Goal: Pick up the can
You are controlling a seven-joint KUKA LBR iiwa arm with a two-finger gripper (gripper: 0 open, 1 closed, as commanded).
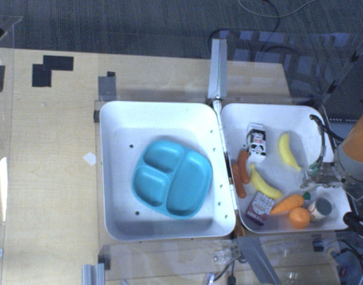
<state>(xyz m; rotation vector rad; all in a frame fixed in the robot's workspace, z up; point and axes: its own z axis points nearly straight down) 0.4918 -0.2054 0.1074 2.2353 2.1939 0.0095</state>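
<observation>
Pincer hangs over my right bin's near-right corner, can't tell its state, and the small grey round metal can stands upright just below it, beside the orange.

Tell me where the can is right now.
The can stands in the right bin, in its near right corner, just right of the orange and carrot, below the gripper.
</observation>
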